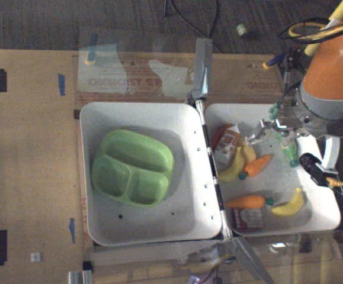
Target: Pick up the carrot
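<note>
Dark carpet borders the tan bench [35, 158], which carries 2 shallow white bins side by side.

In the right bin [322, 218] lie 2 carrots. One carrot [259, 165], orange with a small green end, lies tilted near the bin's middle, touching a yellow banana [236, 165] on its left. A second carrot [249, 202] lies nearly level closer to the bin's front edge, its green stub pointing toward another banana [291, 203] just beside it on the right. Under that second carrot sits a small reddish packet [248, 218]. Behind the first banana rests a red and white carton [226, 144], near the wall between the bins.

Above the tilted carrot, toward the back of the right bin, hangs the pincer [276, 128], a metal assembly with green parts below the arm's grey wrist and orange band [331, 70]. Whether it is apart or together cannot be told; no carrot is seen in it.

Well apart from all this, the left bin [100, 218] holds a green divided tray [133, 167] with 3 compartments. Blue tape strips [61, 84] mark the bench, and a black cable [192, 10] loops on the carpet behind.
</note>
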